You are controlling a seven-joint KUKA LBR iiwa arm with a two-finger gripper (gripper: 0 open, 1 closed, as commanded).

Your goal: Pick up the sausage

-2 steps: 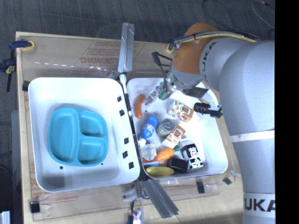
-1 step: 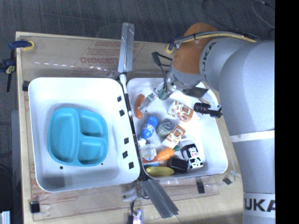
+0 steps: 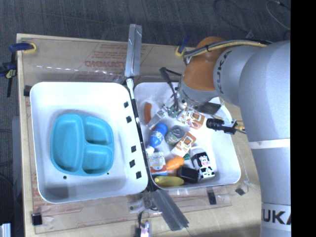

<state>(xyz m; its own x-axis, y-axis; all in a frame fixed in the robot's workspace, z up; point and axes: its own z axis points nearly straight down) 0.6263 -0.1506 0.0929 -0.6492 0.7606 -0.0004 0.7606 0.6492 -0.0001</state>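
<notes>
**Arm over the right bin, sausage lying at its left wall**

I see 2 shallow white plastic bins side by side on the bench. The left white bin carries a glossy turquoise plastic tray with 3 rounded compartments, set toward its left half.

The right white bin is crowded. The small reddish-brown sausage, a smooth short cylinder, lies near the bin's top-left corner, just beside the left wall, running roughly parallel with it. Below it sit a round blue ball-like object and a dull grey metal can lying close together. Along the bin's bottom edge I make out a smooth orange carrot-shaped piece, a yellow banana and a small black-and-white boxy item.

The grey arm with its rounded orange band reaches in over the bin's top edge. The gripper points down at the bin's upper middle, near printed cardboard packets, and stands apart from the sausage. I cannot tell how the pincer stands, nor whether it has hold of anything; the tip is lost in clutter.
</notes>
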